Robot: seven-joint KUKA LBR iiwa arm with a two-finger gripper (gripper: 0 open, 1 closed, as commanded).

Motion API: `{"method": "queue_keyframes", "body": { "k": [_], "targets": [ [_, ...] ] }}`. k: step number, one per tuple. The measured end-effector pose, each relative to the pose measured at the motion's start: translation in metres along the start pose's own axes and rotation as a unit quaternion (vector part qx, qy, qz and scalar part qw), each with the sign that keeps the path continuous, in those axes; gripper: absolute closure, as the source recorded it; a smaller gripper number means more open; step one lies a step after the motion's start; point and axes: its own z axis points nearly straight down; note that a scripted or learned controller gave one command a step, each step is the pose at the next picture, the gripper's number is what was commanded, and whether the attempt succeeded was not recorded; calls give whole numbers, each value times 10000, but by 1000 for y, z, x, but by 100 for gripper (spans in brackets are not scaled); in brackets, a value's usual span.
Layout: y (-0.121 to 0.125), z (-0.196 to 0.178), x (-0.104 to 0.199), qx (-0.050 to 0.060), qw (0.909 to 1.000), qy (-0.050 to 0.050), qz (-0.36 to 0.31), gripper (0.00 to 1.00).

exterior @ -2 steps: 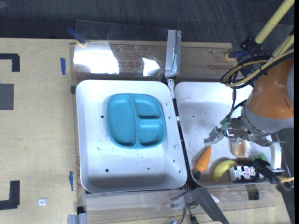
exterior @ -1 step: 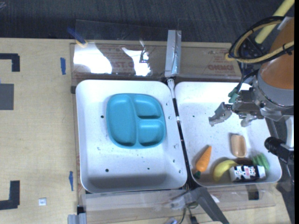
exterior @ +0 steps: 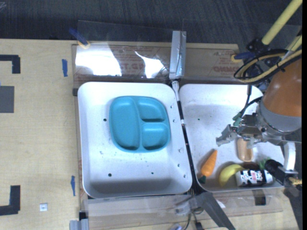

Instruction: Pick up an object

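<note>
I see the left bin [exterior: 91, 143] holding a blue divided plate [exterior: 139, 123], the right bin [exterior: 206, 104] with the arm [exterior: 283, 99] over it, its gripper [exterior: 242, 137] just above a tan object [exterior: 244, 150]—jaw state I cannot tell—near a banana [exterior: 229, 172], carrot [exterior: 208, 163] and dark bottle [exterior: 256, 177].

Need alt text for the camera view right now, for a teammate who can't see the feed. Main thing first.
The arm's end effector hangs over the right bin, just above a tan, bun-like item. Near that bin's front edge lie a carrot, a banana and a dark bottle with a white label. The left bin holds a blue divided plate.
</note>
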Motion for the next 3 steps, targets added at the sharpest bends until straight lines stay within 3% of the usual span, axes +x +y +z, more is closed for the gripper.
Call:
{"method": "queue_keyframes", "body": {
  "k": [1, 2, 3],
  "targets": [
    [36, 130, -14, -63, 9999, 8, 107, 0],
    [2, 34, 10, -63, 9996, 12, -291, 0],
    [15, 132, -21, -64, 9994, 9, -326, 0]
  ]
}}
